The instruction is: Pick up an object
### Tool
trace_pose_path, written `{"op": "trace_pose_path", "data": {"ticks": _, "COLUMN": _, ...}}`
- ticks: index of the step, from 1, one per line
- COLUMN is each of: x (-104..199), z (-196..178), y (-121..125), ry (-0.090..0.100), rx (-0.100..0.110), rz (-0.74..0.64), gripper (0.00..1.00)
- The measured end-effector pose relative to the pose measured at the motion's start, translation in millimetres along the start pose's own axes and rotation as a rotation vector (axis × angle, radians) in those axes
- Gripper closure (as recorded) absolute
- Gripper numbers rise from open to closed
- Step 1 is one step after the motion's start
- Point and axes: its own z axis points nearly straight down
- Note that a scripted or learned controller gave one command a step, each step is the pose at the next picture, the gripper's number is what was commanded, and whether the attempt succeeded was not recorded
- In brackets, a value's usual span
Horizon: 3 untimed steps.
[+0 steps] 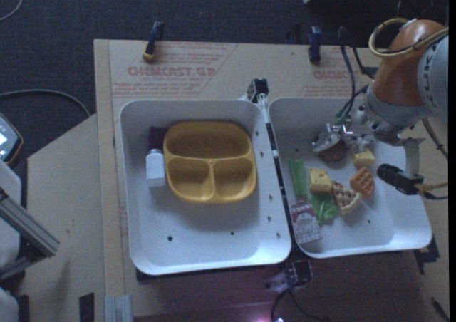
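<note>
My gripper [329, 139] hangs low over the upper left part of the right bin [406, 231], at the end of the grey arm with its orange band [399, 64]. Directly below and touching its tip lies a dark brown round object [335, 154]. Close by are a small yellow block [364, 158], an orange waffle piece [363, 181], a tan waffle [345, 196], a yellow cheese wedge [320, 180], a green stick [298, 174], a green leafy piece [324, 209] and a red-and-white carton [306, 223].
The left bin [214, 242] holds a yellow divided plate [209, 160], a small white bottle [155, 167] and a dark purple item [157, 134]. A black cable connector [397, 178] hangs over the right bin's right side. A ridge [276, 164] divides the bins.
</note>
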Motion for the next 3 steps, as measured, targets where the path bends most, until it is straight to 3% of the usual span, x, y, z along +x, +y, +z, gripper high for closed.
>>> {"op": "trace_pose_path", "data": {"ticks": 1, "x": 1.0, "z": 43.1, "y": -0.4, "ry": 0.000, "rx": -0.001, "rz": 0.000, "gripper": 0.00}}
{"op": "trace_pose_path", "data": {"ticks": 2, "x": 0.3, "z": 29.5, "y": 0.9, "ry": -0.002, "rx": -0.007, "rz": 0.001, "gripper": 1.00}}
{"op": "trace_pose_path", "data": {"ticks": 3, "x": -5.0, "z": -19.5, "y": 9.9, "ry": -0.005, "rx": -0.015, "rz": 0.000, "gripper": 1.00}}
